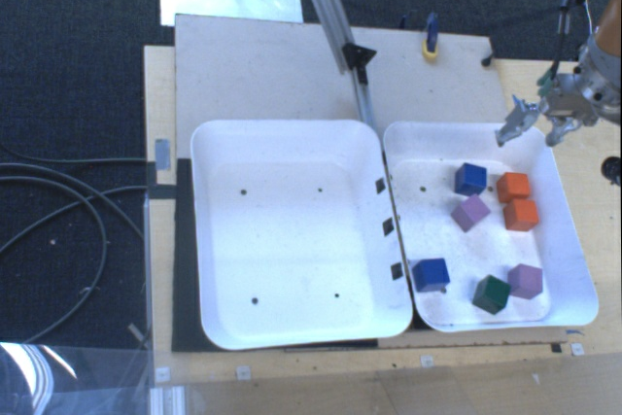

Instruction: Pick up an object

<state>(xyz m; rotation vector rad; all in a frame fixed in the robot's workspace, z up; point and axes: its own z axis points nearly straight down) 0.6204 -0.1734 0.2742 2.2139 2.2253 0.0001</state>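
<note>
Tool: the tool point(534, 123) hangs over the far rim of the right bin point(573, 238), just inside its far-right corner; its two fingers point(515, 123) stand spread apart with nothing between them.
Arm: grey wrist enters from the right edge, above the right bin's far-right corner.
Right bin: holds seven cubes, all resting on its floor and clear of the tool.
Blue cube A point(470, 178): nearest the tool, toward the far side of the right bin.
Orange cubes: one point(513, 187) just right of blue cube A, the second point(521, 214) touching or just beside it on the near side.
Purple cube A point(470, 211): just nearer than blue cube A, left of the second orange cube.
Blue cube B point(431, 274): near the right bin's left wall, toward the near side.
Green cube point(492, 293): near side of the right bin, right of blue cube B.
Purple cube B point(526, 281): just right of the green cube.
Left bin point(209, 209): sits beside the right bin, rims touching.
Tabletop point(262, 63): pale board under both bins.
</note>
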